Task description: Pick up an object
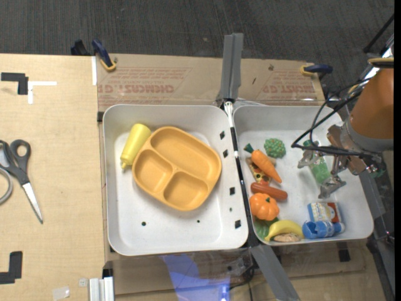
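While looking down on both bins, found the gripper low in the right bin, fingers spread apart with a pale green piece lying between them, near the bin's right wall. Could not tell whether the pads touched it, so judged it straddled, not gripped.

Judged the green piece light, thin and probably smooth plastic, likely to slip or tip if pinched near an end. Best taken across its narrow middle, squarely, and with a gentle squeeze in case it flexes.

Counted in the right bin:
- one broccoli
- one carrot
- one sausage
- one orange pumpkin
- one banana
- one blue-and-white carton
- the one green piece

Seven things in all, crowded toward the left wall and front edge.

Counted in the left bin one yellow divided plate and one yellow bottle, touching at the plate's upper left. Noted one pair of scissors on the bench, well apart from both bins.
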Motion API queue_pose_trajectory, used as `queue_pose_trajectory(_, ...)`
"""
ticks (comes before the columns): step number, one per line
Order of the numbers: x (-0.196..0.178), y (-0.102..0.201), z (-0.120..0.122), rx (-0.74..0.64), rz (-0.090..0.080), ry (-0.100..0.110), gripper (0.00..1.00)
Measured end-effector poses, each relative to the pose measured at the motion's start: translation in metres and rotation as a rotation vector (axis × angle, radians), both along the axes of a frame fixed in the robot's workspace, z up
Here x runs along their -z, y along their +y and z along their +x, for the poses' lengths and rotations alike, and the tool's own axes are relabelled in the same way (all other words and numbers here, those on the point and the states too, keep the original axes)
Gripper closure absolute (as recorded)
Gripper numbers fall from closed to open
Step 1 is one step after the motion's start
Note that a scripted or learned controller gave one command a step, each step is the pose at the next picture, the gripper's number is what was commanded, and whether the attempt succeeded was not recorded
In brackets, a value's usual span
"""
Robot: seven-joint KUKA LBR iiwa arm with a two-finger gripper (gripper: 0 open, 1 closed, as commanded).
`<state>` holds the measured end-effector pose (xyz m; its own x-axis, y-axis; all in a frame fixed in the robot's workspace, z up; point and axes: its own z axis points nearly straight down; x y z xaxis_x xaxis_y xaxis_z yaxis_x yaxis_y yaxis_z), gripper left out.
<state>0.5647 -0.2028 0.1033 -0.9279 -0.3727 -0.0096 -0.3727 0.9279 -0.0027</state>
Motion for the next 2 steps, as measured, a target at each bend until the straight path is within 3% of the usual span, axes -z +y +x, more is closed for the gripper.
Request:
queue_pose_trajectory(1, 0.01, 0.009, 0.017, -0.021, -0.001, 0.004, 0.0)
queue_pose_trajectory(2, 0.011, 0.099, 0.016, -0.164, 0.0, 0.006, 0.0)
